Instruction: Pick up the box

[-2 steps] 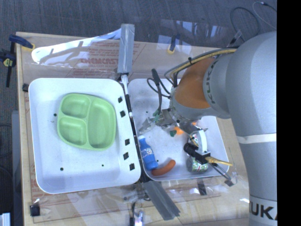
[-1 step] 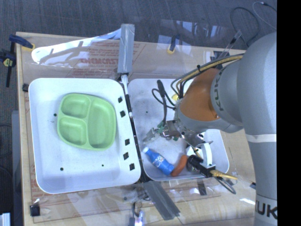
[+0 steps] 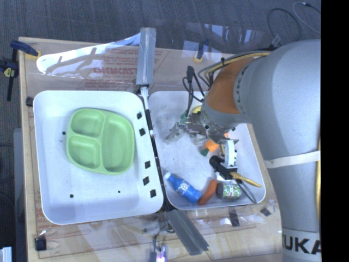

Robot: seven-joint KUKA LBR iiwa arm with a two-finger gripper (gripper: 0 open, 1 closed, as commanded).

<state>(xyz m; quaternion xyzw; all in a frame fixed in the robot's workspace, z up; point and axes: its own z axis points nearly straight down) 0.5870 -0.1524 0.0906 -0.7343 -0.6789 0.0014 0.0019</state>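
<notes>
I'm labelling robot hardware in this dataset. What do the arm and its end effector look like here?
The arm is thick, rounded and smooth grey, with a pale seam ringing it and dark KUKA lettering lower down. An orange band sits above the wrist, where dark and yellow cables loop. The end effector is small and metallic grey.

We see two white bins. The left bin [image 3: 49, 192] carries a pale green plate [image 3: 101, 141]. The right bin [image 3: 166, 149] is white with grey scuffs. In it lie a blue bottle [image 3: 182, 188], an orange carrot-like piece [image 3: 208, 192] and a dark green can [image 3: 229, 191]. The arm [image 3: 283, 108] is grey with an orange band [image 3: 223, 91]. The bench [image 3: 30, 225] is pale wood.
</notes>
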